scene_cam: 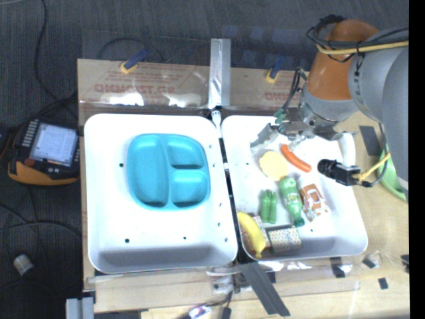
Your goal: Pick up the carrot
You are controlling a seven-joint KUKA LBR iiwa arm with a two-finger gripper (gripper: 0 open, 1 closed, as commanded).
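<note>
The carrot (295,158) is a small orange stick lying at a slant in the upper middle of the right bin (345,238), next to a pale yellow round piece (272,165). My gripper (282,131) hangs just above and to the left of the carrot's upper end, over the bin's back part. Its fingers (261,136) are spread open with nothing between them. The carrot lies free on the bin floor, just below the gripper.
In the right bin also lie a green bottle (290,198), a smaller green item (267,205), a banana (251,234), a snack packet (313,201) and a dark box (282,238). A blue divided plate (169,168) sits in the left bin (106,244).
</note>
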